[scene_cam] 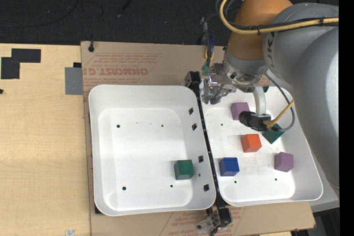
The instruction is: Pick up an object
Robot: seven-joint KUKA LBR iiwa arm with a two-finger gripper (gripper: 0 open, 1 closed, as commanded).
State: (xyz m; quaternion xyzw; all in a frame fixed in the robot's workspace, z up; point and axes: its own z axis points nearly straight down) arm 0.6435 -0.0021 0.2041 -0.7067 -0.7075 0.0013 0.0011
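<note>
The right bin (310, 188) holds a purple cube (239, 110) near its back, an orange cube (251, 142) in the middle, a blue cube (228, 166) toward the front left and a second purple cube (283, 161) at the front right. A teal block (272, 132) lies right of the orange cube, partly under a black cable fitting. A green cube (183, 169) sits in the left bin (105, 119), near its front right. My gripper (213, 94) hangs over the back left corner of the right bin, left of the first purple cube, with nothing seen in it.
The divider between the two bins (202, 141) runs just below the gripper. The grey arm and its orange band (260, 14) cover the back right of the bench. Cardboard (138, 63) lies behind the bins.
</note>
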